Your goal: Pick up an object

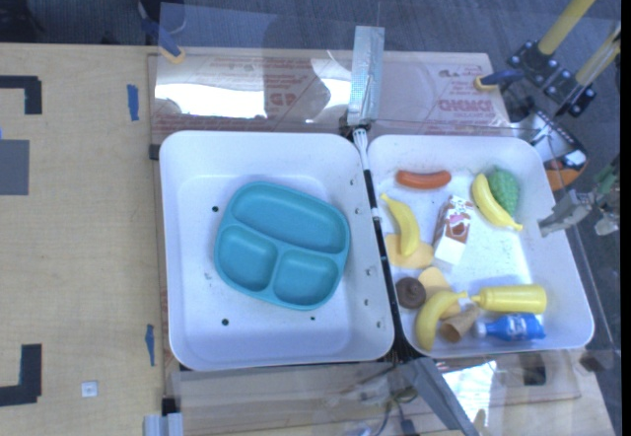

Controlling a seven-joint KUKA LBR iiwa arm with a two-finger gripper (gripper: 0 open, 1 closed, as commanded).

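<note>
The right bin (pixel 567 266) holds several toy foods. A red hot dog (pixel 423 179) lies at the back. A banana (pixel 402 223) rests by the left wall, and another banana (pixel 491 200) sits beside a green vegetable (pixel 507 189). A small carton (pixel 454 230) lies in the middle. A brown donut (pixel 410 292), a third banana (pixel 431 315), a yellow bottle (pixel 513 300) and a blue bottle (pixel 511 328) crowd the front. My gripper (pixel 564 215) hovers over the bin's right rim, just right of the green vegetable, with nothing seen in it.
The left bin (pixel 187 178) carries a teal divided plate (pixel 283 245). A metal post (pixel 366 79) stands behind the wall between the bins. A yellow-legged stand (pixel 562 39) rises at the back right. Wooden bench surface (pixel 69 227) extends to the left.
</note>
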